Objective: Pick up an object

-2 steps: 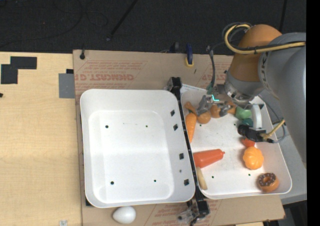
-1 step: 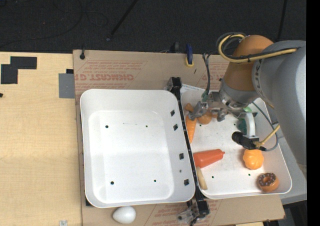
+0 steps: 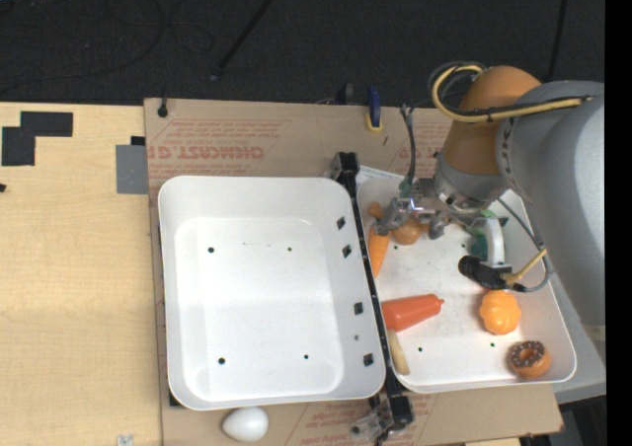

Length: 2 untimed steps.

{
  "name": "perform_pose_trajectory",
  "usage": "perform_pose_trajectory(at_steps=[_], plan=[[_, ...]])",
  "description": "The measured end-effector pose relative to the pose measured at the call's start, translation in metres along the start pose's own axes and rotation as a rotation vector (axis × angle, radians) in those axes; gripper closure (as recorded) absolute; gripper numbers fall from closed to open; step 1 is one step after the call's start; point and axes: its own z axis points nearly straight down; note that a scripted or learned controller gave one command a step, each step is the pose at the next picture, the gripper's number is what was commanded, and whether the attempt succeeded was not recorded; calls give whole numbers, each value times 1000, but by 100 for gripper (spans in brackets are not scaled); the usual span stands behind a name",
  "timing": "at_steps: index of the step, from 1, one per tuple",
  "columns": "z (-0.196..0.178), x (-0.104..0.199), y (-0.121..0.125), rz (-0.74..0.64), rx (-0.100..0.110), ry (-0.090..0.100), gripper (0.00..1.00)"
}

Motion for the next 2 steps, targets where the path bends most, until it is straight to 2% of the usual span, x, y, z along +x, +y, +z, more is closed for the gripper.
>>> perform_pose_trajectory(at_steps=[1,2], plan=[[1,-14,-1,1,-2,-3,0],[0,-4,-4,3,-16,-10,0]])
